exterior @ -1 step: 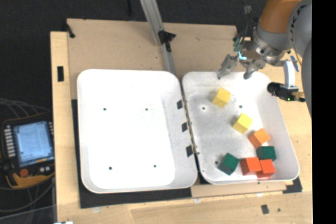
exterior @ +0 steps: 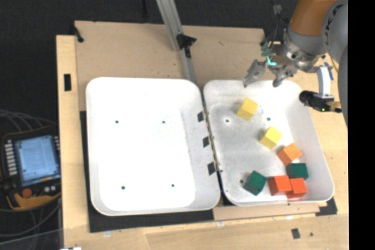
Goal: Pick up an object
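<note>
My gripper (exterior: 265, 76) hangs over the far edge of the right bin (exterior: 234, 143), its two fingers spread open with nothing between them. A yellow cube (exterior: 247, 108) lies just below and left of the fingertips. A second yellow cube (exterior: 270, 137) sits further toward the front. Near the bin's front right corner lie an orange cube (exterior: 289, 154), a green cube (exterior: 297, 170), another green cube (exterior: 254, 182) and two orange cubes (exterior: 287, 185) side by side.
The left bin (exterior: 143, 143) stands beside the right one, joined at a hinged divider (exterior: 208, 143). A slanted metal rod (exterior: 167, 3) rises behind the bins. A handheld control pendant (exterior: 32, 164) lies off the bench at the left.
</note>
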